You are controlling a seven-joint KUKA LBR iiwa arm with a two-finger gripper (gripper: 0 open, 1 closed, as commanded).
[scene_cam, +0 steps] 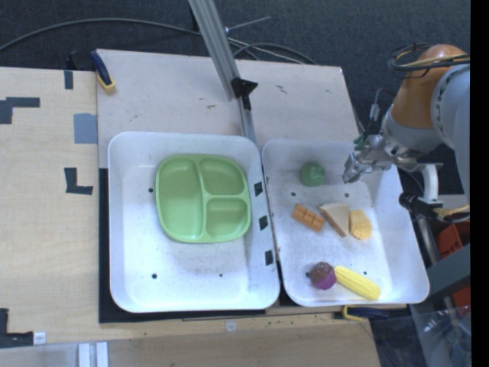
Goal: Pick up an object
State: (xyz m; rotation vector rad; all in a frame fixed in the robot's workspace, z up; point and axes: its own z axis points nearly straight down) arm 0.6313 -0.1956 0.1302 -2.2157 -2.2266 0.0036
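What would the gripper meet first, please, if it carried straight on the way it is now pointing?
Probably the white floor of the right bin: the gripper points down and slightly left over a bare patch. The green ball lies just to its left and could be grazed, though depth is hard to judge from this slant.

A pale green divided plate [203,198] sits in the white left bin [126,228]. In the white right bin [397,274]: a dark green ball [312,174], an orange ridged waffle piece [308,217], a tan sandwich wedge [335,218], a yellow cheese chunk [360,224], a purple plum [322,274] and yellow corn [357,282] at five o'clock.
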